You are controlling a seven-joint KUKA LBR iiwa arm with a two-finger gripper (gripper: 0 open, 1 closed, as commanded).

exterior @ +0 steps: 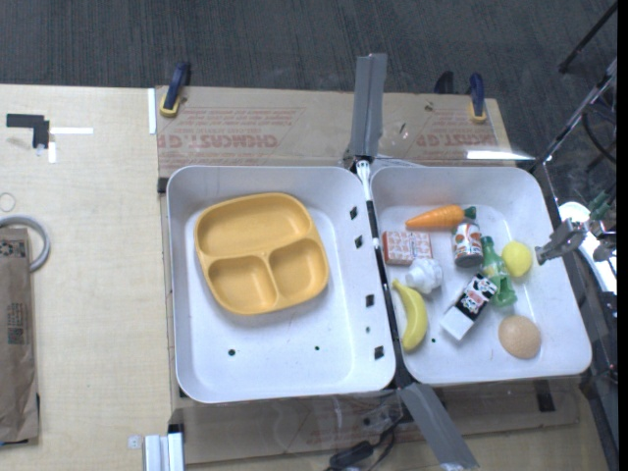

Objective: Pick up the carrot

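Carrot (436,217) lies flat in right bin (559,263), near far wall, leaf end pointing right, toward can (467,243). Box (406,247) just in front of carrot. Tool (561,240) at bin's right rim, well apart from carrot; lemon (517,258) and can between them. Tool state: cannot tell. Bare bin floor behind carrot narrow. Left bin (196,361) holds yellow tray (260,253).

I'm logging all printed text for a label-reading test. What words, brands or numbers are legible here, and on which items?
"CHEMCO?T": my best reading of upside-down red print on the cardboard sheet behind the bins; the last letters are uncertain.
Red snack box: print too small to read.
Small can: label blurred.
Black-and-white carton: unreadable.
Brown paper bag at left: faint print, illegible.
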